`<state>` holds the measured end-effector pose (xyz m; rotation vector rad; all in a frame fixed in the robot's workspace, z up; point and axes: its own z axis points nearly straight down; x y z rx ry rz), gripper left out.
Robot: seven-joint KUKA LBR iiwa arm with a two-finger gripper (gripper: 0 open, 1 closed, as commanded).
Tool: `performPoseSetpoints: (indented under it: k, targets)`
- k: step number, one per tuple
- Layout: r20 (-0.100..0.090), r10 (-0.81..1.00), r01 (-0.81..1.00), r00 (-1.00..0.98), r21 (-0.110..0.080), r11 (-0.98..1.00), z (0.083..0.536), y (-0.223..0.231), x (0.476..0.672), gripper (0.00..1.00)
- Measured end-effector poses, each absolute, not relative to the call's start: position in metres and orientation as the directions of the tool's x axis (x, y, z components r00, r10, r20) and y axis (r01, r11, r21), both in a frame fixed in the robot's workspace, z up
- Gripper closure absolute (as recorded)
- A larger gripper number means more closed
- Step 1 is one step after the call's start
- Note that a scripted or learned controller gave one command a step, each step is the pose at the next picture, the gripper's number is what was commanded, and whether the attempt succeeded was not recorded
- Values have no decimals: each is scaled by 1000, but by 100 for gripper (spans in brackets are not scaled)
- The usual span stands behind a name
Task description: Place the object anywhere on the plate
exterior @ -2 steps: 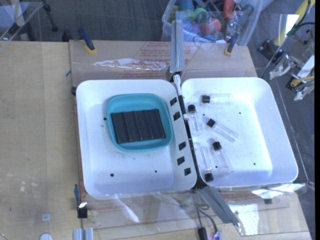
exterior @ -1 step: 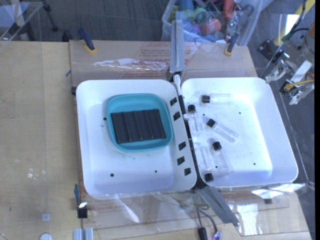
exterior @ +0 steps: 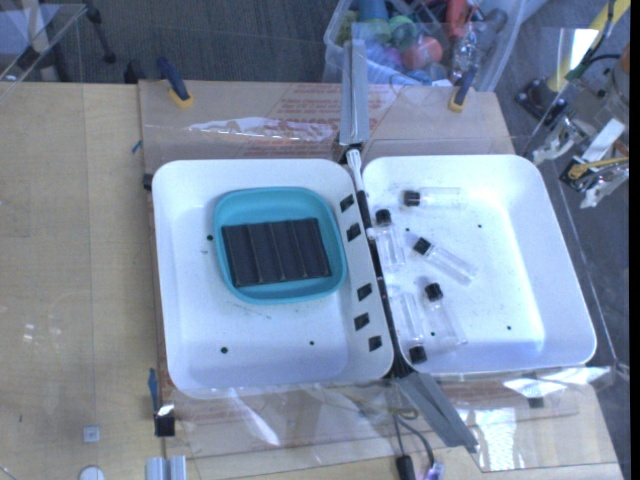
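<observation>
Teal plate (exterior: 277,244) sits centred in the left bin (exterior: 190,358). Several clear vials (exterior: 440,255) lie along the right bin's (exterior: 530,298) left side. My end effector's state: cannot tell.

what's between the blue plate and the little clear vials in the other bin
In the camera view, between the blue plate and the clear vials lie the bins' adjoining rims, marked with black tabs.

Glossy teal plastic plate (exterior: 232,211), clear vials (exterior: 440,256)

I see the teal plate (exterior: 232,214), squarish w/ rounded corners and a dark ribbed insert, lying flat in the left bin. Clear vials w/ black caps (exterior: 441,258) lie on their sides in the right bin, approx five, mostly near the divider.
</observation>
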<state>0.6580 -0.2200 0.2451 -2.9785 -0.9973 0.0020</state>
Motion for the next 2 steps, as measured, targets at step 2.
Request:
performPoseSetpoints:
  k: [2]
  targets:
    - [-1, 530, 530, 848, -1, -848, 240, -221, 660, 0]
